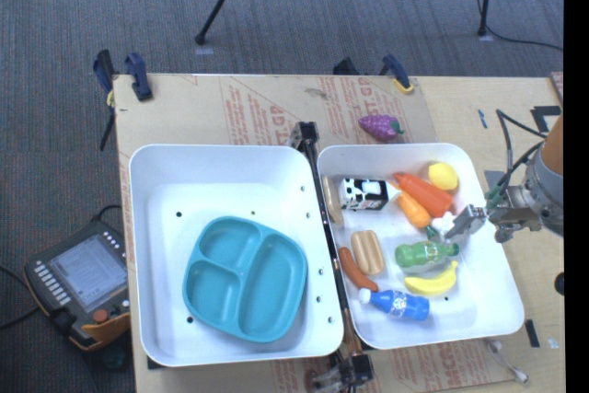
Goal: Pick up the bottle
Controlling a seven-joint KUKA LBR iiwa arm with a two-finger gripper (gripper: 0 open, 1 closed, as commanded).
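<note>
The gripper hangs low over the right bin, just above the green bottle, which lies on its side between the carrots and the banana. Its fingers look parted, with nothing between them, though the view is coarse there. A blue bottle lies nearer the front wall (beside a hot dog). The left bin holds a teal tray.

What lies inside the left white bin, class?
The left bin holds one teal divided plate with three compartments. Whatever lies beneath the plate is covered.
</note>
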